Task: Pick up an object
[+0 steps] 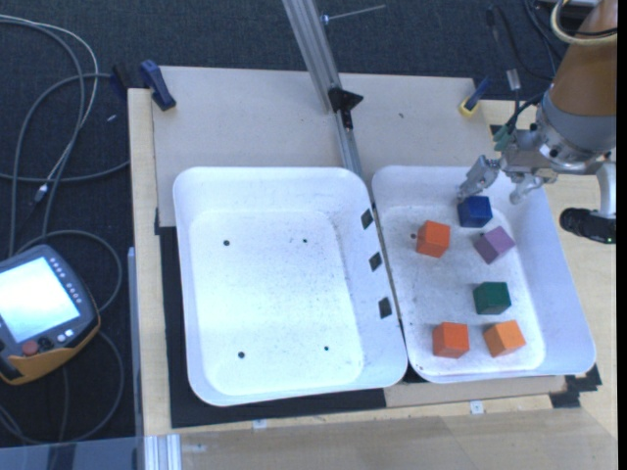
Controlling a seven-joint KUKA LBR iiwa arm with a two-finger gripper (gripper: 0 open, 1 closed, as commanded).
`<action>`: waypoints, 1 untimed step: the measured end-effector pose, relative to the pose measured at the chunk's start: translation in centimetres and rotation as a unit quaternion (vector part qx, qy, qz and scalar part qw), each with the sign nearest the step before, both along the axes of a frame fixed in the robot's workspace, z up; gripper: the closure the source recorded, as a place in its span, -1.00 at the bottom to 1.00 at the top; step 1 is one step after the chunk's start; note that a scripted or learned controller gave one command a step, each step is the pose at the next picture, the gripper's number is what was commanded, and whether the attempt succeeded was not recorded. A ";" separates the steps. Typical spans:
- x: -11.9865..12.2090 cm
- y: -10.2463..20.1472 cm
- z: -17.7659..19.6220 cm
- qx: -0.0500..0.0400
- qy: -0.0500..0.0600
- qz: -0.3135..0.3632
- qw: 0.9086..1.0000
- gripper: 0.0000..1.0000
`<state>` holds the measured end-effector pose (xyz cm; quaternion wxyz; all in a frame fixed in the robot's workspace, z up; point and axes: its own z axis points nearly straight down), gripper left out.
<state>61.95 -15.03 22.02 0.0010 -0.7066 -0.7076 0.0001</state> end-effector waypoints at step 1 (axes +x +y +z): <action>-0.7 0.3 -10.4 -0.001 -0.006 0.000 1.000 -1.00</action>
